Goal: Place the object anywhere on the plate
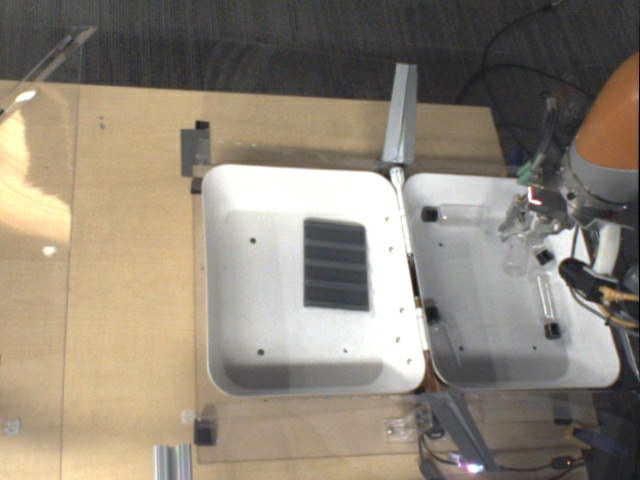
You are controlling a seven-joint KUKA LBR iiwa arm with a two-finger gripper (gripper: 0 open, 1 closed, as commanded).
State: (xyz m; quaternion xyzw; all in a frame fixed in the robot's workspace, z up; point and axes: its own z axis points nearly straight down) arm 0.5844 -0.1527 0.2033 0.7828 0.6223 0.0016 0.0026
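Bench [110,268]: pale wood, seen from above, bearing two shallow white bins side by side.
Left bin [230,268]: holds a dark grey ribbed plate [336,264], rectangular, lying flat near the bin's middle.
Right bin [470,318]: holds see-through objects; one clear tube with a black end [547,308] lies toward its right side, another clear piece [450,214] near its top left.
Arm [615,128]: grey with an orange band, reaching in from the right over the right bin's upper right corner.
Gripper [528,218]: low over the right bin; its jaw opening and any hold cannot be told.
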